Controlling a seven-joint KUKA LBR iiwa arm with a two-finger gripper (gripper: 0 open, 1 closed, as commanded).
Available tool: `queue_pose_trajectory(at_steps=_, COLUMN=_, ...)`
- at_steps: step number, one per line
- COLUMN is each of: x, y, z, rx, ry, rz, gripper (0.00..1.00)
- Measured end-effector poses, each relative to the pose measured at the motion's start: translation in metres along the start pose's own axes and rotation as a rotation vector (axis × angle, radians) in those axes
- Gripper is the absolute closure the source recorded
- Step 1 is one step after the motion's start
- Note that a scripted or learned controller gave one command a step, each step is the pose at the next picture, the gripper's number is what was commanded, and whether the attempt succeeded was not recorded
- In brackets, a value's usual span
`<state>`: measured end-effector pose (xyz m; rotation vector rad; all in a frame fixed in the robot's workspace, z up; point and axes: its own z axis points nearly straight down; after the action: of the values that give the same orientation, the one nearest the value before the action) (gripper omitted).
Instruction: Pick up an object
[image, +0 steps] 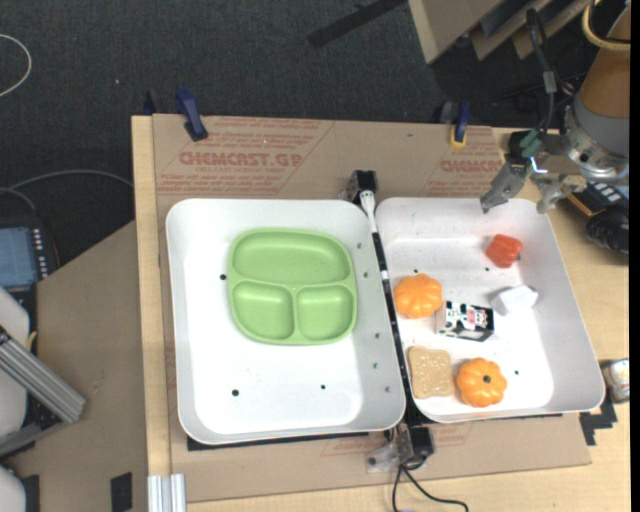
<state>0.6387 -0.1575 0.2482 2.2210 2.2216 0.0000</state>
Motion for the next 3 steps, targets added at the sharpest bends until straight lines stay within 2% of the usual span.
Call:
queue_pose_trajectory(at_steps=1, x=0.087, y=-0.064, z=0.068, rx=0.012, ry=0.006, rz=-0.006, gripper=0.00)
queue_pose_trajectory(at_steps=2, x=0.156, y=-0.092, z=0.064, rx=0.005, ry=0.005, rz=-0.007, gripper=0.00)
queue_pose_trajectory(at_steps=3, x=0.151, y=-0.090, z=0.053, rx=0.000, ry=0.001, rz=0.001, gripper=1.00)
